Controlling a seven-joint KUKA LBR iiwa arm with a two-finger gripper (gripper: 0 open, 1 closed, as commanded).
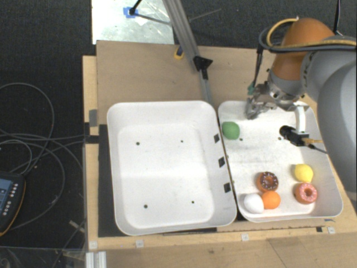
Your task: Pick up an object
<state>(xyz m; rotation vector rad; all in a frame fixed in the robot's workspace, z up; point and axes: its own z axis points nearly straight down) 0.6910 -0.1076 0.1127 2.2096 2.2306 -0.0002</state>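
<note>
6 objects lie before you in the right bin [333,208]: a green ball [230,130] near its left wall, below-left of the gripper [252,111], whose jaw state you cannot tell, plus a chocolate donut [267,180], orange ball [271,200], white ball [253,203], lemon [303,173] and pink donut [305,192] clustered at the front.

We were looking at a robotics lab or test cell, not a home. A grey industrial arm [329,66] with an orange band reached over a plain wooden bench [145,71] bearing two shallow white bins [167,166] side by side. Loose black cables [33,149] trailed across dark carpet, and a handheld control pendant [8,197] lay at the left edge. A slanted metal pole [184,27] crossed the bench above.
</note>
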